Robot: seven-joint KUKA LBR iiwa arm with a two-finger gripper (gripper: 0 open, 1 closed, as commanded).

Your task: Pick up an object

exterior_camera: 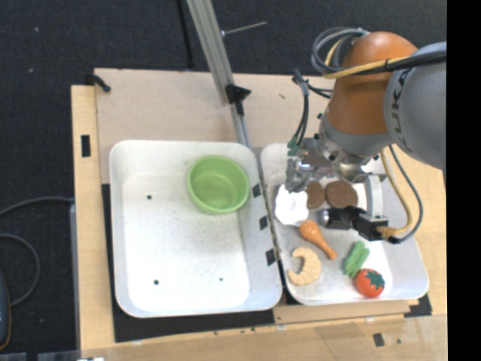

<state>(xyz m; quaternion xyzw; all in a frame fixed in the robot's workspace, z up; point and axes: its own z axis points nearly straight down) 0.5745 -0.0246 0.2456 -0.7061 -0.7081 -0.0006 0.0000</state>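
The right bin (409,265) holds a white lump (290,206), two brown discs (340,195), an orange carrot-like piece (317,238), a tan croissant (304,266), a green pod (355,258) and a red tomato (369,282). My gripper (301,173) hangs low over the bin's far left part, just above the white lump and the left brown disc. The grey and orange wrist (361,104) covers the bin's far end.
A green bowl (218,184) sits in the far right part of the left bin (150,277). A slanted metal post (214,47) rises behind the bins. Cables (402,201) loop off the wrist over the right bin.
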